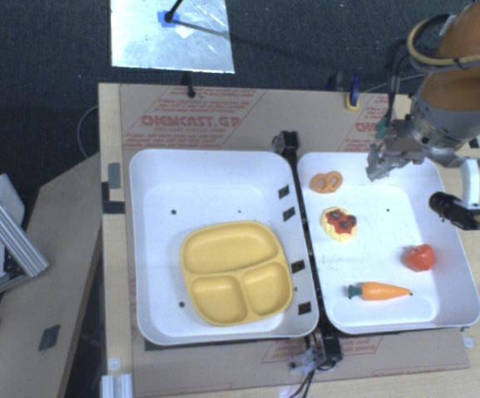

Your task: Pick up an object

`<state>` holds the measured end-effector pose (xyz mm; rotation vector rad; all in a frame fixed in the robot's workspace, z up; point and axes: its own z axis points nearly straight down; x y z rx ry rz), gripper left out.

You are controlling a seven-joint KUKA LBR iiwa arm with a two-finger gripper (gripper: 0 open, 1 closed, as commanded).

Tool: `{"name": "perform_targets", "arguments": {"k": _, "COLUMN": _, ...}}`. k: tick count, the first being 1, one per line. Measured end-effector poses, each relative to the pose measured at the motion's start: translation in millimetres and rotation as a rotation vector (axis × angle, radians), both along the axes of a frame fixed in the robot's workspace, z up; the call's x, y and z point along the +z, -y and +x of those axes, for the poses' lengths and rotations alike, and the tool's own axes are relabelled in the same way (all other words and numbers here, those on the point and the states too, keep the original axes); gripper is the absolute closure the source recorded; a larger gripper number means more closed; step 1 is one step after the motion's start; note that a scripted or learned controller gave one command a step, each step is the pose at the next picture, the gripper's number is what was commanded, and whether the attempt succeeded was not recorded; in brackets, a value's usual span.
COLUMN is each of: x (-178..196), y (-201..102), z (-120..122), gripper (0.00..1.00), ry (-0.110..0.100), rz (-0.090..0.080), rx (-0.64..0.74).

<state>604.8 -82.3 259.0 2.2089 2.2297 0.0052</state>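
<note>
2 shallow white bins sit side by side on the table [223, 110]. The left bin [161, 181] holds 1 yellow divided plate [235, 270], with bare floor along its far and left walls. The right bin [455, 293] holds 4 small items, well apart: 1 pretzel [326, 182] by the far wall, 1 pizza toy [339, 222] near the divider, 1 tomato [419, 257] near the right wall, 1 carrot [379, 290] near the front. The tool [380, 166] hangs over the far rim, beside the pretzel, carrying nothing visible; whether it is open cannot be told.

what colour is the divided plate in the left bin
Yellow. The divided plate shows plainly in the camera view.
</note>
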Motion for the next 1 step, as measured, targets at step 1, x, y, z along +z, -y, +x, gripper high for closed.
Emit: {"name": "perform_targets", "arguments": {"k": 1, "x": 4.0, "y": -53.6, "z": 6.2, "gripper": 1.0, "ry": -0.001, "rz": 0.0, "rx": 0.001}}
